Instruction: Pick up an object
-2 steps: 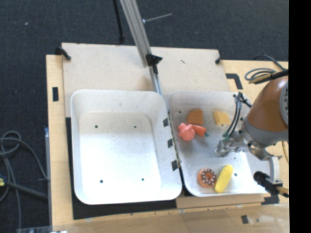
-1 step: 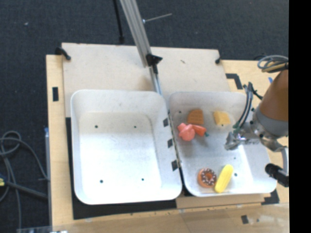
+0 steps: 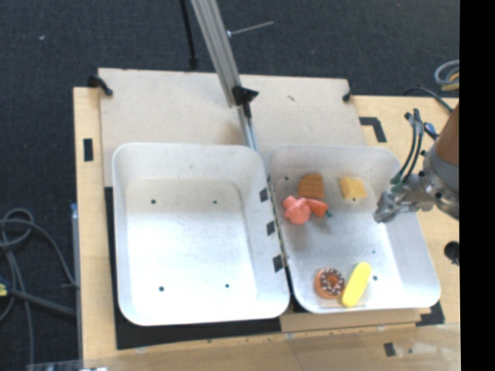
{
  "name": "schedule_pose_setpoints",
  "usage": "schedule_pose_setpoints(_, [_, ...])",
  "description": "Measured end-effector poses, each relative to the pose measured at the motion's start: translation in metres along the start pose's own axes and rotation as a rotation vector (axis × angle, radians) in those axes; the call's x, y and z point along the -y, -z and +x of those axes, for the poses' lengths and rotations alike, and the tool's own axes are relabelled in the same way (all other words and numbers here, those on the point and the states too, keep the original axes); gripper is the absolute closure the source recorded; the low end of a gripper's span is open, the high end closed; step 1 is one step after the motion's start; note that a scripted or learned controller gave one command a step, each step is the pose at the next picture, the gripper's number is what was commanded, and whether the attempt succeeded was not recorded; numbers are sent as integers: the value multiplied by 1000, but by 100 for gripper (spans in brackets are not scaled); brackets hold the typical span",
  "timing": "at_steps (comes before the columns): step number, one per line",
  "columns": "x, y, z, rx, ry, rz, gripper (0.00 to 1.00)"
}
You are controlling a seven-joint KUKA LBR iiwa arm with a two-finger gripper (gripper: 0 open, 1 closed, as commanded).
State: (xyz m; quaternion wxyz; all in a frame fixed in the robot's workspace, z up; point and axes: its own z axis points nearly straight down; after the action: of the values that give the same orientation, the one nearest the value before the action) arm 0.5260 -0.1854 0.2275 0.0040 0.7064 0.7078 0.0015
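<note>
1. Two shallow white plastic bins are seen side by side on a pale wooden bench (image 3: 325,103); the left bin (image 3: 193,234) and the right bin (image 3: 402,250) touch along their inner rims.
2. The grey arm with an orange band (image 3: 448,141) is seen entering from the right, and its two-finger gripper (image 3: 385,211) is placed over the right bin's right-hand part, just beside the rim.
3. How far the pincer stands open cannot be told, since it is too small and blurred; nothing is seen held in it.
4. The candidate objects are all found in the right bin: a pink rounded toy (image 3: 296,209) touching a small orange-red piece (image 3: 316,206), a brown ridged block (image 3: 311,185) just behind them, and a pale yellow chunk (image 3: 353,188) near the gripper but apart from it.
5. At the front edge, a round brown doughnut-like ring (image 3: 329,283) is seen touching a yellow elongated piece (image 3: 356,284).
6. A slanted grey metal rail (image 3: 219,45) is seen behind the bins.
7. No legible writing, label or brand can be made out.
</note>
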Motion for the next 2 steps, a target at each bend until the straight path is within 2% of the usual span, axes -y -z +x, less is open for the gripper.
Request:
schedule_pose_setpoints(1, [-1, 21, -2, -2, 2, 4, 100])
schedule_pose_setpoints(2, [-32, 29, 43, -4, 6, 4, 100])
